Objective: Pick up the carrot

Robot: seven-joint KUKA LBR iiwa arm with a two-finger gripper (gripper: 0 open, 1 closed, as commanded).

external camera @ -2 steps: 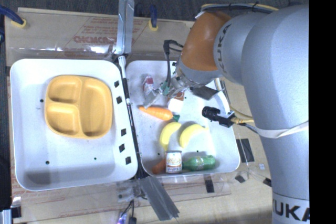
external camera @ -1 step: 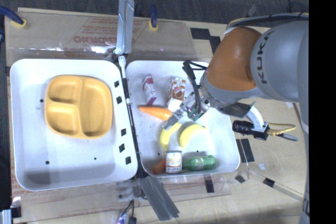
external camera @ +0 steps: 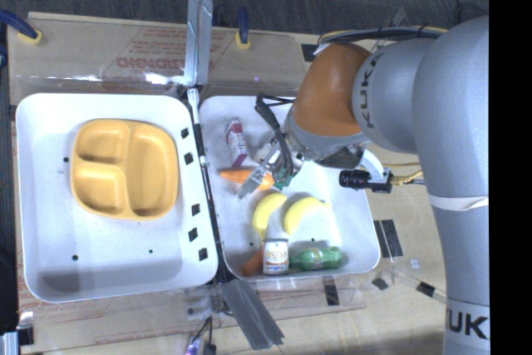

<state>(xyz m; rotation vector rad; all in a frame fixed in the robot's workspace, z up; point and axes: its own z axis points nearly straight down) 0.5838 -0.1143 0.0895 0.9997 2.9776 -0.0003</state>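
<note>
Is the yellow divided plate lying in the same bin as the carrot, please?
No, the yellow plate lies in the left bin; the carrot lies in the right bin.

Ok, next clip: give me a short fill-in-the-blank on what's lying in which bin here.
1. The yellow divided plate lies in the ____ bin.
2. The carrot lies in the ____ bin, next to the gripper.
3. The plate has ____ compartments.
4. The small jar stands just below the two ____ pieces.

Missing words: left; right; three; yellow
</note>
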